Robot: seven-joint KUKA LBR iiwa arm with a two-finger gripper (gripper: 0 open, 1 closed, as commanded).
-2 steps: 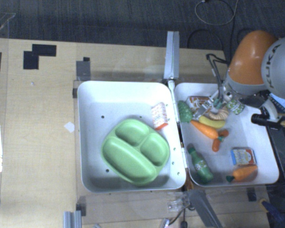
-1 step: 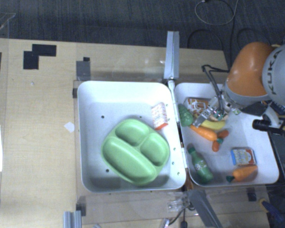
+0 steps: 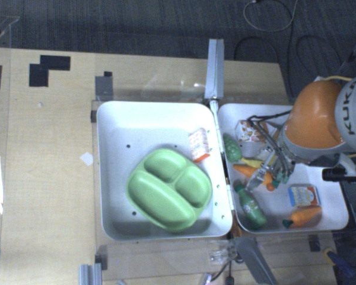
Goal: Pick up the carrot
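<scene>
carrot (image 3: 245, 171) in the right bin (image 3: 338, 218), left part, long axis about left-right | hand (image 3: 267, 177) just beside its right end | whether hand is apart or together: cannot tell

The bench (image 3: 41, 177) is pale wood under a clear sheet. Two shallow white bins sit on it side by side, touching along one edge. The left bin (image 3: 115, 159) is the wider one; the right bin (image 3: 338, 215) lies just beside it. Black tape patches (image 3: 47, 69) lie on the bench up and left of the left bin, well apart from it.
</scene>
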